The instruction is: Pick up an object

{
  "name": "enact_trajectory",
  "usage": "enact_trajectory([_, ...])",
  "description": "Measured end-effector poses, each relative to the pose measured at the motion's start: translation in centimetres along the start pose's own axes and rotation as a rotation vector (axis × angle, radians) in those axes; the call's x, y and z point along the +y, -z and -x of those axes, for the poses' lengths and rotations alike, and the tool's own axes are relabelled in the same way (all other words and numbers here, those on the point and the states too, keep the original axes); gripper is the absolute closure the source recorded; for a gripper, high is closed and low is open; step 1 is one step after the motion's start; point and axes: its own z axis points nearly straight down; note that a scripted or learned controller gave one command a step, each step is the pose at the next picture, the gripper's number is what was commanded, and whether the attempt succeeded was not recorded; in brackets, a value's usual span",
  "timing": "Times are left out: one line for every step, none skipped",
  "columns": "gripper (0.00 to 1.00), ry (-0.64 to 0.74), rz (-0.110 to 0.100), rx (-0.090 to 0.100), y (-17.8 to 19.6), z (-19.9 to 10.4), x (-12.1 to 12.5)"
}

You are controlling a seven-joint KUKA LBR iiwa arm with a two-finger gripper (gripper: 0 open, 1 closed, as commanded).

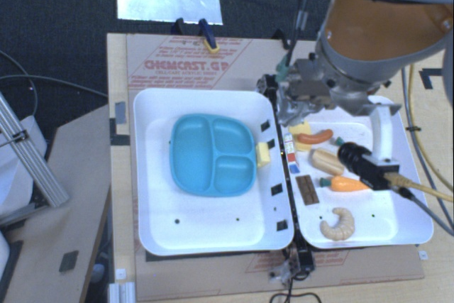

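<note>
Dark carpeted floor around a cardboard-topped bench bearing two white bins. The gripper hangs over the right bin's upper-left corner, beside the divider; its state cannot be told from here, and nothing is seen held, so the pick looks not yet done. Just below it lie one sausage and one bread roll; farther below, one carrot, one brown bar and one curled shrimp. Left of it, in the left bin: one blue divided tray and one yellow block touching the tray's edge.
</note>
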Motion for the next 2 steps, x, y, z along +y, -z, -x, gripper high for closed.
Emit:
enact_trajectory([1.0, -0.01, -0.021, -0.007, -14.8, -3.4, 5.3])
enact_trajectory([1.0, -0.012, -0.01, -0.002, -11.6, -2.8, -0.4])
